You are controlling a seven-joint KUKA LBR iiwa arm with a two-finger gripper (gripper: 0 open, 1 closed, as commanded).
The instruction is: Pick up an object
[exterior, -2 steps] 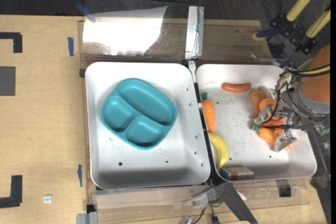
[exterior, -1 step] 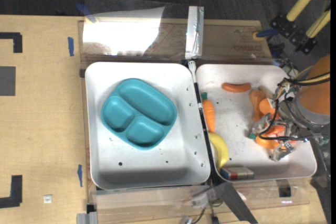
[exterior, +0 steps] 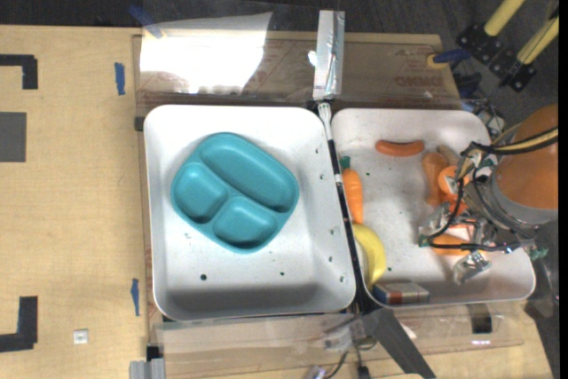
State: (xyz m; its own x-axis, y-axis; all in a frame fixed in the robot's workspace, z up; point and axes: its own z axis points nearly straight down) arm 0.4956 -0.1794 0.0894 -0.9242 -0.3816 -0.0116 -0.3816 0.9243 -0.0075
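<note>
We judge the small orange plastic carrot [exterior: 354, 196], at nine o'clock of our end effector [exterior: 461, 231], light, rigid, best pinched mid-body; the end effector's state we cannot tell.

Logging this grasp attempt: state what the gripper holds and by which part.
Cannot be told. The gripper sits low in the right bin among orange items; wiring hides whatever might lie between its tips.
</note>
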